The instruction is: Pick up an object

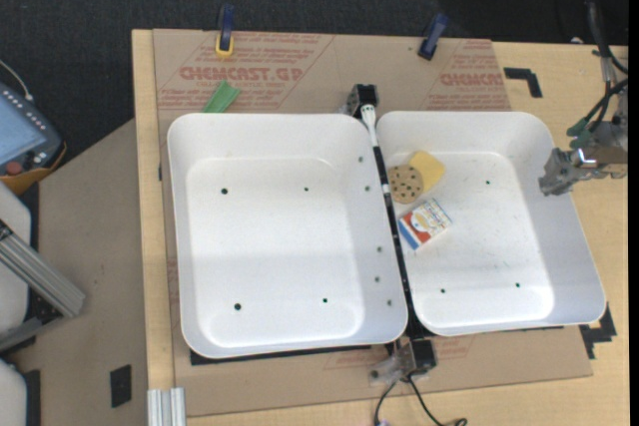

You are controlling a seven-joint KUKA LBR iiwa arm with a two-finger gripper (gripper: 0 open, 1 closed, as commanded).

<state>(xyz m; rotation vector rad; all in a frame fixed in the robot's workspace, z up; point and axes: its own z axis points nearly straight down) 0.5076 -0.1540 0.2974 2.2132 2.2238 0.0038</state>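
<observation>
The pincer (559, 173) hangs at the right bin's (519, 299) right rim, its opening unclear; the yellow piece (428, 169) lies well leftward.

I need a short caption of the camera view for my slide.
Gripper at the right bin's far edge; yellow sponge, round cookie-like disc and small packet near the divider.

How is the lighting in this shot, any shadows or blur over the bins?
Camera view: even, soft overhead light; a faint shadow band dims the left bin's near half. The right bin is bright without harsh glare. The yellow block and small card look slightly soft; the gripper is blurry.
</observation>
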